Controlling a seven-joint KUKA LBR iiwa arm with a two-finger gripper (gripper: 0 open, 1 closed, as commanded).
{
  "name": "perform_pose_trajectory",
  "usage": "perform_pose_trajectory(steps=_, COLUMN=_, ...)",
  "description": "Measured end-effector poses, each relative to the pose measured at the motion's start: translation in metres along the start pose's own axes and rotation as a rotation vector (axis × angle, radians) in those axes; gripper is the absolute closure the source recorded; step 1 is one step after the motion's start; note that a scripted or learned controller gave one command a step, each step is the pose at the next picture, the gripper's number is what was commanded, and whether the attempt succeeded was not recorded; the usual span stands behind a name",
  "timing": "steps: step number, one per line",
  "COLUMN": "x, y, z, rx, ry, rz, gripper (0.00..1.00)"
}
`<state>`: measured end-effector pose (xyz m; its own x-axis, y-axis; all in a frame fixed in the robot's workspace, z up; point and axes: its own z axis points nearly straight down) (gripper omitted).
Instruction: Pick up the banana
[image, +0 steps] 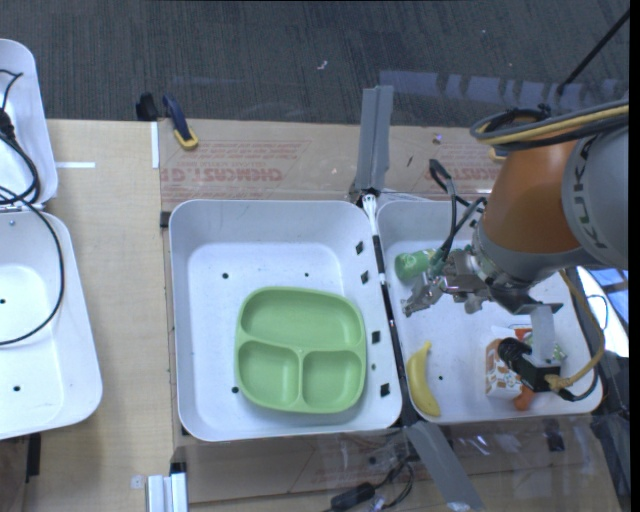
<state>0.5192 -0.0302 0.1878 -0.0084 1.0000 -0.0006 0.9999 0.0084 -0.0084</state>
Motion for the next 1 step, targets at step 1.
perform_pose_trajectory(steps=1, x=0.0650, y=-0.0414, z=0.0003, rx=0.001, ry=-0.001, rz=-0.059, gripper=0.00)
